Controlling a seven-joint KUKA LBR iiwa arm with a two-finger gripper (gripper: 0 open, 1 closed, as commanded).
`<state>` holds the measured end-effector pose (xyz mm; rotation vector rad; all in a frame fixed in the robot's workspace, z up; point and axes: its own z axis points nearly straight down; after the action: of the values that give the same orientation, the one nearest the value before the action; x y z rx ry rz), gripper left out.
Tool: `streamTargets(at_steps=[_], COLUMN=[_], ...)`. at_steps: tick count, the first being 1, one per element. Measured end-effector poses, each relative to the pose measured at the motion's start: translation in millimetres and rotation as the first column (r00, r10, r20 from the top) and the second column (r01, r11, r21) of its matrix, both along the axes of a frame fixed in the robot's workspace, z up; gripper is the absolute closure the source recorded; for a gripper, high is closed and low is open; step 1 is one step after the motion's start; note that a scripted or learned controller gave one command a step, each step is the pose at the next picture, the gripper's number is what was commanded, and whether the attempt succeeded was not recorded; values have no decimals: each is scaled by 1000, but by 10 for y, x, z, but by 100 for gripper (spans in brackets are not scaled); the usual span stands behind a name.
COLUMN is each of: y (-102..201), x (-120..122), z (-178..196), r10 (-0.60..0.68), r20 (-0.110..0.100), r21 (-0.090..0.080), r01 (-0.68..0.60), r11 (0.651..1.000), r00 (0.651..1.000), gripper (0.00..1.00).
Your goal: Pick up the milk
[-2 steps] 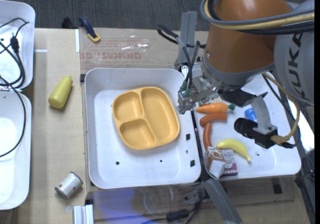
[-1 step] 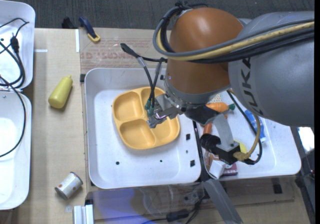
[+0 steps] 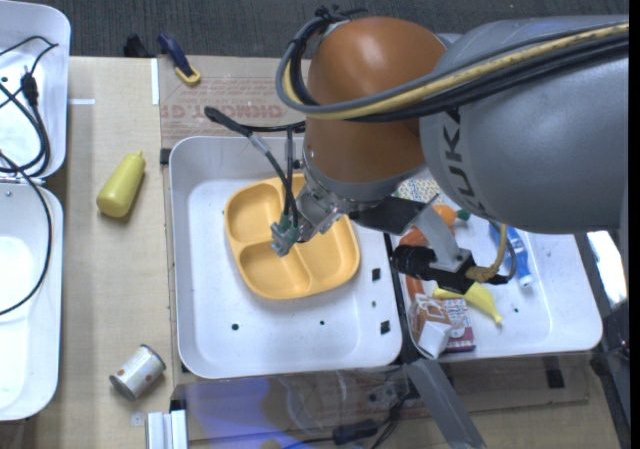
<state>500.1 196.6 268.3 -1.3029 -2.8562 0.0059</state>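
Observation:
The milk (image 3: 441,324) is a small brown and white carton lying in the near left corner of the right bin (image 3: 560,322), close to the wall between the two bins. My gripper (image 3: 285,235) hangs over the left bin (image 3: 200,317), right above the middle ridge of a yellow divided plate (image 3: 300,272). It is well to the left of the milk, across the divider. Nothing shows in its grasp. The big orange and grey arm covers the far part of the right bin.
A banana (image 3: 484,299) lies just right of the milk, with a blue tube (image 3: 516,255) and an orange item (image 3: 445,213) behind it. On the bench left of the bins are a yellow bottle (image 3: 121,185) and a small can (image 3: 137,370).

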Motion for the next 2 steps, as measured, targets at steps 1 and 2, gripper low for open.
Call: streamTargets(at_steps=[1,2], y=[206,255], x=[323,500], z=[70,208], r10=[60,249], r20=[3,5], r21=[1,1], r01=[-60,-249], r11=[998,969], r00=[998,969], gripper=[100,100])
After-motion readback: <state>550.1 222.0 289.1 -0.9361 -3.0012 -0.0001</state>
